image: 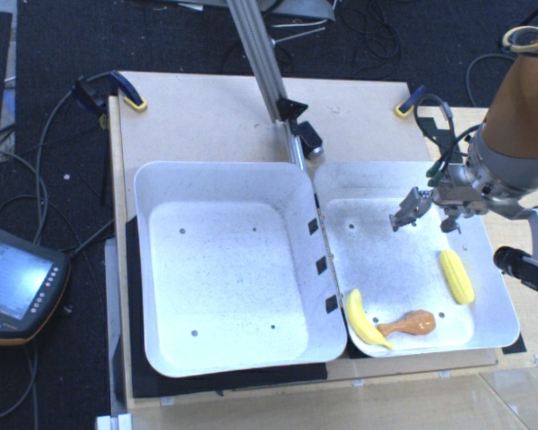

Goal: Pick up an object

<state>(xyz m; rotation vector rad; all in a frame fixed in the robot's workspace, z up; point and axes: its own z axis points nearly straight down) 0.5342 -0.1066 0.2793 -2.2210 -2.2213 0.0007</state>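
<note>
Nearest the camera, along the near rim of the right bin (pixel 484 240): a banana (pixel 362 321) tucked into the near-left corner, curved, lying against the bin wall. Just right of it, touching or almost touching, an orange-brown drumstick-shaped toy (pixel 411 324) lying flat, thin end toward the banana.

Farther back and to the right, a corn cob (pixel 456 275) lies on the bin floor near the right wall, long axis running near-to-far, well apart from the other two items.

Left bin (pixel 152 267): white, speckled floor, a few small holes.

Gripper (pixel 409 213) hangs over the far half of the right bin, pointing left, clear of all three objects. Nothing visible between its fingers; at this angle and size, cannot tell if they're spread or closed. Grey arm with orange band (pixel 518 106) enters from the right edge, cable looped above the wrist.

Off the bench to the left, a teach pendant (pixel 18 285) sits on dark carpet.

Far side: bench top (pixel 215 115) with yellow-handled clamps (pixel 125 92) at both far corners, and a slanted aluminium mast (pixel 260 43) rising from between the bins.
</note>
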